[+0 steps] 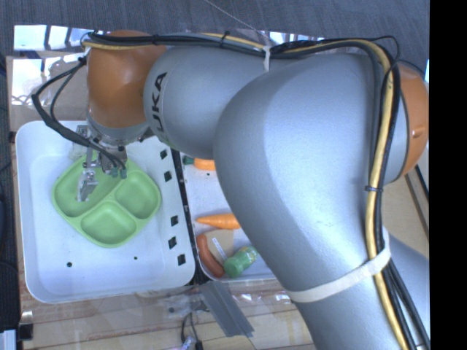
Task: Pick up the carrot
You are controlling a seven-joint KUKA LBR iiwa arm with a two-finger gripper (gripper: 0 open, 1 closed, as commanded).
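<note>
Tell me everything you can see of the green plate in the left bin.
The green plate is a light green divided dish, plastic by its look, with rounded corners and three shallow compartments split by raised ridges. It lies flat on the floor of the left white bin, turned at a slant to the bin's walls. The gripper reaches down over its upper compartments; whether it touches the plate cannot be told.

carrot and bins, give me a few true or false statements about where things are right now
1. The carrot lies in the right bin. True.
2. The tool hangs over the right bin. False: it hangs over the green divided plate in the left bin.
3. The tool holds the carrot. False: the carrot lies apart from it, in the other bin.
4. The green plate has three compartments. True.
5. A green item lies near the carrot. True.
</note>
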